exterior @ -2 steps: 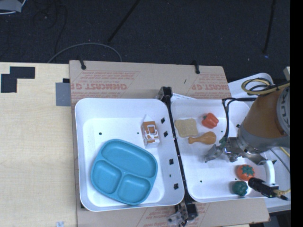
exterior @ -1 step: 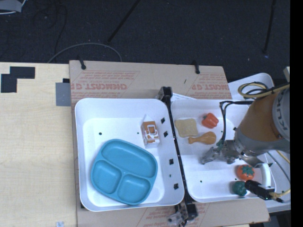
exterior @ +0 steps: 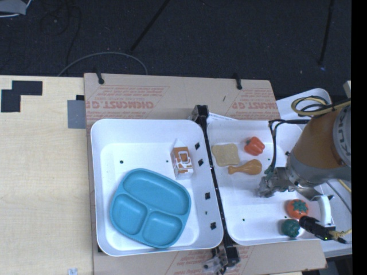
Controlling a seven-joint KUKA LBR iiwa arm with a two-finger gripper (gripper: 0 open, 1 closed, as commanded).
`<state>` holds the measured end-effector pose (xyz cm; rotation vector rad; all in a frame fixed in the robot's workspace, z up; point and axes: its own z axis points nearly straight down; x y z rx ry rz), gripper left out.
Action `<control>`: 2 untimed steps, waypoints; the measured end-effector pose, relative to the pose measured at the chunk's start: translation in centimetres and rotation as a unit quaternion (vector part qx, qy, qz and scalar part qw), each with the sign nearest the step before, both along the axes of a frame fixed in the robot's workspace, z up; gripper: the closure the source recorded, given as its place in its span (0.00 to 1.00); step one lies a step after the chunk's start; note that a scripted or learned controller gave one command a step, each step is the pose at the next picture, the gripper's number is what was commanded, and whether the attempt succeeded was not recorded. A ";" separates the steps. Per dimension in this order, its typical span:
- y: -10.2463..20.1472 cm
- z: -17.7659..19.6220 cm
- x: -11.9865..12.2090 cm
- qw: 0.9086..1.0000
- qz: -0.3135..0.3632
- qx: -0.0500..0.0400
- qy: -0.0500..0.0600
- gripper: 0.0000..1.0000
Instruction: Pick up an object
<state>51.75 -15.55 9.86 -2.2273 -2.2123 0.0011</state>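
Note:
My gripper (exterior: 268, 188) hangs low in the right bin (exterior: 246, 228), over bare white floor just below and right of a tan drumstick (exterior: 246, 167). A beige bread slice (exterior: 225, 153) and a small red pepper (exterior: 254, 146) lie farther back. An orange tomato-like piece (exterior: 297, 208) and a green piece (exterior: 291, 228) sit at the bin's near right corner, under the arm. Nothing shows between the fingers, which are too dark and small to read.
The left bin (exterior: 109, 142) holds a blue divided plate (exterior: 150, 207) and a small white and orange carton (exterior: 182, 161) near the divider. Black clips (exterior: 207, 196) run along the wall between the bins. Cables (exterior: 309, 103) lie behind the right bin.

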 end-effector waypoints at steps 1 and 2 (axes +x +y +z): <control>0.3 5.5 -0.9 1.000 0.002 -0.001 -0.002 1.00; 0.2 9.8 -1.1 1.000 0.004 -0.001 -0.002 1.00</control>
